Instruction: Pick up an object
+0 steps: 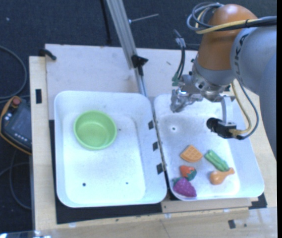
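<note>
My gripper (179, 104) hangs over the far left corner of the right bin (245, 185), with nothing visible between its fingers. Well below it, toward the bin's near side, lie several toy foods: an orange waffle piece (191, 154), a green vegetable (215, 160), an orange drumstick (221, 175), a red strawberry (187, 172) and a purple grape bunch (184, 187). A light green bowl (95, 129) sits in the left bin (66, 187).
A slanted metal rail (123, 31) stands behind the bins, ending in a black clamp near the divider. A black cable fitting (221, 127) hangs off the arm over the right bin. An orange-edged pendant (16, 124) lies left of the bench.
</note>
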Controlling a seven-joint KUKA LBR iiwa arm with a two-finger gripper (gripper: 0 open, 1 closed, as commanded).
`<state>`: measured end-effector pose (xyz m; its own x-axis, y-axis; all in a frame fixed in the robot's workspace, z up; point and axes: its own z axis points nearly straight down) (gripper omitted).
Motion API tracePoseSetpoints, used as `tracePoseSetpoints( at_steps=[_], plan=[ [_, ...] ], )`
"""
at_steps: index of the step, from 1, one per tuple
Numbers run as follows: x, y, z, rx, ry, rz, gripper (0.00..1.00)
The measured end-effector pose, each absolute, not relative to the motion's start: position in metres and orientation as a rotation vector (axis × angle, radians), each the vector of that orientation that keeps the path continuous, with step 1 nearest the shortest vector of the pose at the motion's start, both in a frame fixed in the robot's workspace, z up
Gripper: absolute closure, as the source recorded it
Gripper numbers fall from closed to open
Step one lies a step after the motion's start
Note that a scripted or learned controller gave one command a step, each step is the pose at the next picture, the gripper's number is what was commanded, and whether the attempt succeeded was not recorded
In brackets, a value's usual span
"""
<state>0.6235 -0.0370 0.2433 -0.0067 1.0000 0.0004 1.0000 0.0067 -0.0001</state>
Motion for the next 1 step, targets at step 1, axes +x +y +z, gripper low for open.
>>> tracePoseSetpoints(
  at_steps=[1],
  plan=[
    [0.6218, 0.0243, 0.2376, -2.212, -2.23, -0.001, 1.0]
  ],
)
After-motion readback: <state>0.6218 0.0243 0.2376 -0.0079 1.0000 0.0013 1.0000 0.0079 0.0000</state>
